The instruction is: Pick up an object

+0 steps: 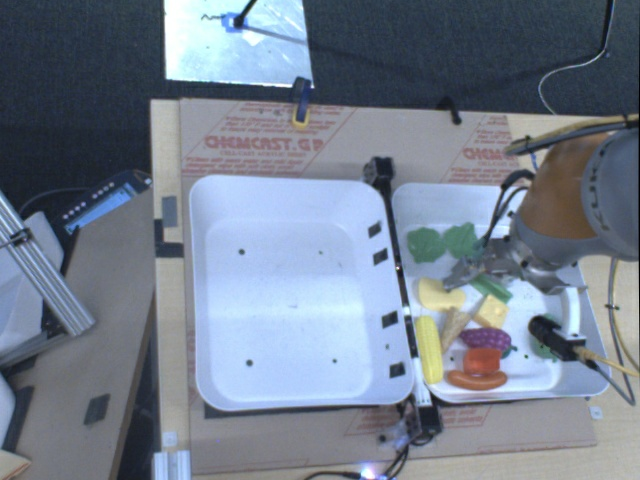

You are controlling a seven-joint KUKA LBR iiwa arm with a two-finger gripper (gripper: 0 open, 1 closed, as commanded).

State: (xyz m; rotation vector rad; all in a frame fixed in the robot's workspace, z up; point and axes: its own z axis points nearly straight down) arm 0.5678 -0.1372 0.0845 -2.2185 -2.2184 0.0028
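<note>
The tool (pixel 468 271), its opening impossible to tell, is hovering in the right bin (pixel 570 368) just above the yellow piece (pixel 438 294), which is lying immediately lower left of it.

You see two shallow white plastic bins: the left bin (pixel 290 298) with dark specks, the right bin (pixel 575 313) holding a green leafy toy (pixel 442 241), a pale yellow chunk (pixel 440 294), a yellow corn cob (pixel 428 348), a purple grape cluster (pixel 486 338) and a red-orange piece (pixel 476 377). At right, the grey arm (pixel 610 203) wears an orange band (pixel 560 203). The tan cardboard sheet (pixel 260 138) carries red lettering.
</note>
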